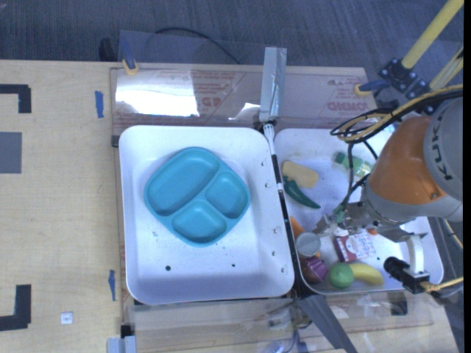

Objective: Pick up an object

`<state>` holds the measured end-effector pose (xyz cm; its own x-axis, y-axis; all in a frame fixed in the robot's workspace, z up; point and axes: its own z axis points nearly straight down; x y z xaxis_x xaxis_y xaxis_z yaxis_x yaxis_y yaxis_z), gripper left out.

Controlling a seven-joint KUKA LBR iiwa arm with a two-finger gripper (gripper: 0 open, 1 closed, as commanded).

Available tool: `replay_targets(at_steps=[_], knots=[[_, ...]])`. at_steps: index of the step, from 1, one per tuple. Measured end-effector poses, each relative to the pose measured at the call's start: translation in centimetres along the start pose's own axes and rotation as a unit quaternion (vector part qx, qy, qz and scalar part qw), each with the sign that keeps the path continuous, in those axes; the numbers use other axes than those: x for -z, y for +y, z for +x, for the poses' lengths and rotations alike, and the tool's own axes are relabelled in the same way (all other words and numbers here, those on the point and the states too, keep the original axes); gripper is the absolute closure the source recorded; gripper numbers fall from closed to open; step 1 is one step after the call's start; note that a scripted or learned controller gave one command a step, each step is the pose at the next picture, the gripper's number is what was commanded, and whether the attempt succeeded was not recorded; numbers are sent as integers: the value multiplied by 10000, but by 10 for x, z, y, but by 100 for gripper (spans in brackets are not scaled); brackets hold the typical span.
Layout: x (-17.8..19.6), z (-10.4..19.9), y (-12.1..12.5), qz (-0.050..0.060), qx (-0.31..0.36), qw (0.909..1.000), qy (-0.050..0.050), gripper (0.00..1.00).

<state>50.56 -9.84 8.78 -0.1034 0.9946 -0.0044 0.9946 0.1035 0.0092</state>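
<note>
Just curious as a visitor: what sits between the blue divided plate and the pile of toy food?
In the camera view, the bare white floor of the left bin, then the rims where both bins meet, separate the blue plate from the toy food.

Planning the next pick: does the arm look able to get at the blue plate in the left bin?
Probably yes: the blue plate lies alone and uncovered in the left bin, though the arm now hangs over the right bin.

Small toy foods lie cluttered in right bin
</note>
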Motion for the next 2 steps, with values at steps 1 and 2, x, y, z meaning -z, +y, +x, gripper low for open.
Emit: replay_targets(at_steps=[1, 2], knots=[[11, 0, 2, -26, -6, 10000, -6, 100], [99, 36, 41, 20, -890, 9960, 22, 100]])
